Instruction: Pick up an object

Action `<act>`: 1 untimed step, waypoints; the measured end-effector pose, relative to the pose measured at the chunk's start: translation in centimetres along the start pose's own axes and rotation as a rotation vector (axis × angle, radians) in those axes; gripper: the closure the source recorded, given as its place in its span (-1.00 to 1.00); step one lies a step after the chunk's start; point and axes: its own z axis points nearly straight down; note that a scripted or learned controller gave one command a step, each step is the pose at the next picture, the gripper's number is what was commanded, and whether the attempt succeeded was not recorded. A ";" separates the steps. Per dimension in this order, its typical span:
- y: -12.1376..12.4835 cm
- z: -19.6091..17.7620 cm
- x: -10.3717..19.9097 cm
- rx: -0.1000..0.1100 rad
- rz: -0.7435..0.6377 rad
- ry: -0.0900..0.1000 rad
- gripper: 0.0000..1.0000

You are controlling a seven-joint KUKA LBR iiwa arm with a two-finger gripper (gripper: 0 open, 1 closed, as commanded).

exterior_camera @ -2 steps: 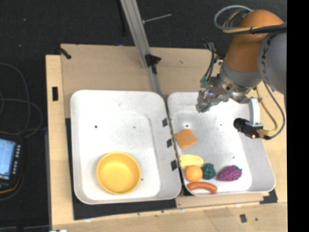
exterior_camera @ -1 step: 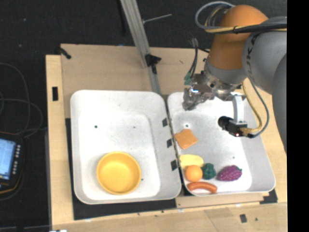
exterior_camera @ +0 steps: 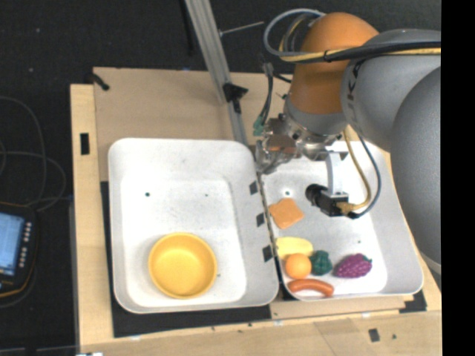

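Because the task leaves the choice open, the robot would do well to settle on one target before it commits, and the picture suggests which. The table [exterior_camera: 171, 102] carries two shallow white bins side by side. The left bin [exterior_camera: 185, 176] has only a yellow bowl [exterior_camera: 182, 265] near its front. The right bin [exterior_camera: 386, 273] holds the small things, and the grey arm [exterior_camera: 415, 117] reaches over its far end, the orange band [exterior_camera: 326, 50] just above the wrist.

The hand [exterior_camera: 276, 148] sits low over the far left corner of the right bin, close to the wall shared with the left bin. From this angle the wrist covers it, so how far it is open cannot be told, and nothing can be seen held in it.

Nearest to it lies an orange flat block [exterior_camera: 286, 213], alone on bare floor, well apart from the cluster at the front. That cluster is crowded: a yellow piece [exterior_camera: 295, 245], an orange ball [exterior_camera: 297, 265], a purple grape bunch [exterior_camera: 352, 265], a dark green piece [exterior_camera: 321, 262] and a red-orange sausage [exterior_camera: 310, 287] lie touching or just beside one another.

The block looks the soundest choice. The hand should come straight down centred over it, spanning its narrow sides, and keep off the bin wall. Being flat and low, it may slip out if the grip closes too high.
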 end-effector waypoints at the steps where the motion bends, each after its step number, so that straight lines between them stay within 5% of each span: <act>1: -0.4 -0.7 5.2 -0.001 -0.003 0.001 1.00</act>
